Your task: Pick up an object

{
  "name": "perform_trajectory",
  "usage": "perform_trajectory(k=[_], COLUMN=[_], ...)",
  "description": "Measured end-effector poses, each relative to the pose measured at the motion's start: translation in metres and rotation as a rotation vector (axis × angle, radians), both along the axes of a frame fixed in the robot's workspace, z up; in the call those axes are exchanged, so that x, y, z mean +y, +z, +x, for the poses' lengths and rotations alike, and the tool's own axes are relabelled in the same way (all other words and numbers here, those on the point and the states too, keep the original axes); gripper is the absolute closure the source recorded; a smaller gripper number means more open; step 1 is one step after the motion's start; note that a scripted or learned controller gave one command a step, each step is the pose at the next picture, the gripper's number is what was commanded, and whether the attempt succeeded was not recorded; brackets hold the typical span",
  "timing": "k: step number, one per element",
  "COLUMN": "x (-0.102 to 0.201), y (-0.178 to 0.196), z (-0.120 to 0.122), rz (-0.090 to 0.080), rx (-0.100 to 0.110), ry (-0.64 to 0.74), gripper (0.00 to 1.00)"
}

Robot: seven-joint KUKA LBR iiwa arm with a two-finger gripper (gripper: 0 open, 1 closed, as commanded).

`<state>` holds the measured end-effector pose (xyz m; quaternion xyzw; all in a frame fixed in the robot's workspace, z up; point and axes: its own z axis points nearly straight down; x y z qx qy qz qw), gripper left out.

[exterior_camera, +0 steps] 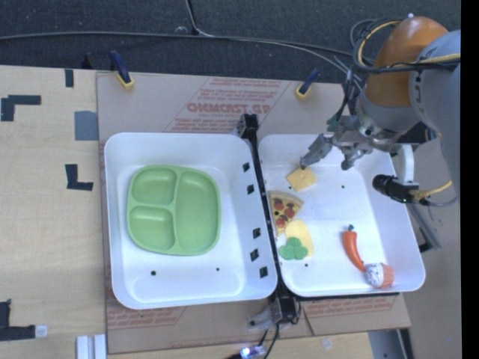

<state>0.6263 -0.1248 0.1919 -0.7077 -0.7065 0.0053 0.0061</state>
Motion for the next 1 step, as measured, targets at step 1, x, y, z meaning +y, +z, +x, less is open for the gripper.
perform_trajectory(k=[1], x=[0.0004], y=[0.0093], z=[0.0032], rz=[-0.002], rx=[-0.014], ry=[0.003], gripper=[0.00])
